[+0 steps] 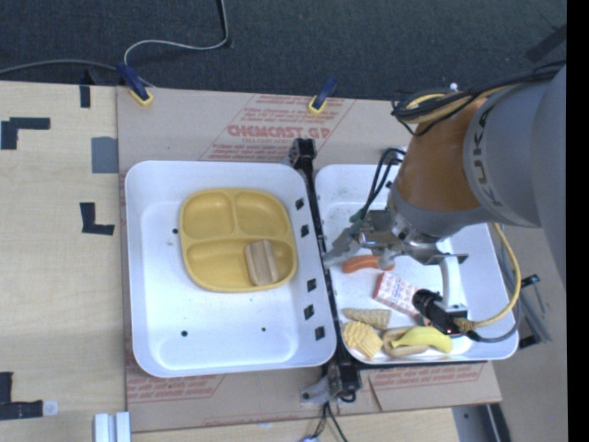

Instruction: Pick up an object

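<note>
Arm (497,155): thick, rounded grey casing with a broad orange band (442,155) above the wrist; part of dark lettering shows on the grey shell. Black and yellow cables (433,104) run along the orange section. Gripper (368,239): silvery metal assembly, with a black cable leading to it.
</note>
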`<state>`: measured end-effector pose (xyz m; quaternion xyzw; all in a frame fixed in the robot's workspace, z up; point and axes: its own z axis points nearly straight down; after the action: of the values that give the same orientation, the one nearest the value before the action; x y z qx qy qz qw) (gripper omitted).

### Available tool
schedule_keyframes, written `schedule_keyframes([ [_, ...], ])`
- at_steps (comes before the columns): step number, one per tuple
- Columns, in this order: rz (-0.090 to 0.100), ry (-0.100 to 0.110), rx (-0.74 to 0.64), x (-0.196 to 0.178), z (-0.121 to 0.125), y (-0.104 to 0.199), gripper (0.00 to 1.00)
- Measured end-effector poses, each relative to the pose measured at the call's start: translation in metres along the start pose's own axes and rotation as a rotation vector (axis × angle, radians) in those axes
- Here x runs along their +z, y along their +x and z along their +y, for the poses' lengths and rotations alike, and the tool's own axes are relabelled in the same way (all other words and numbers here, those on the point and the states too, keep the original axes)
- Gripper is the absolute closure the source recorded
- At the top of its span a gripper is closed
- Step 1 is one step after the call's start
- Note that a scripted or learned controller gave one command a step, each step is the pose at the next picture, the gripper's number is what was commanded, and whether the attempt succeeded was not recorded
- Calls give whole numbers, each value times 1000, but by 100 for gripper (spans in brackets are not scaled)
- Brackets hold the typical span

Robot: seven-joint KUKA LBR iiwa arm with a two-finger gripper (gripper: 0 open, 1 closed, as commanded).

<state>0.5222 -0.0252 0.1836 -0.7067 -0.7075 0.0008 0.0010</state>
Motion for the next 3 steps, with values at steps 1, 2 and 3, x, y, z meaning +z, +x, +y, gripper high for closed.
schedule_keyframes([
  [1, -2, -2, 1, 0, 51, -53, 0],
  [2, -4, -14, 1, 94, -17, -86, 0],
  [3, -2, -8, 0, 97, 51, -80, 0],
])
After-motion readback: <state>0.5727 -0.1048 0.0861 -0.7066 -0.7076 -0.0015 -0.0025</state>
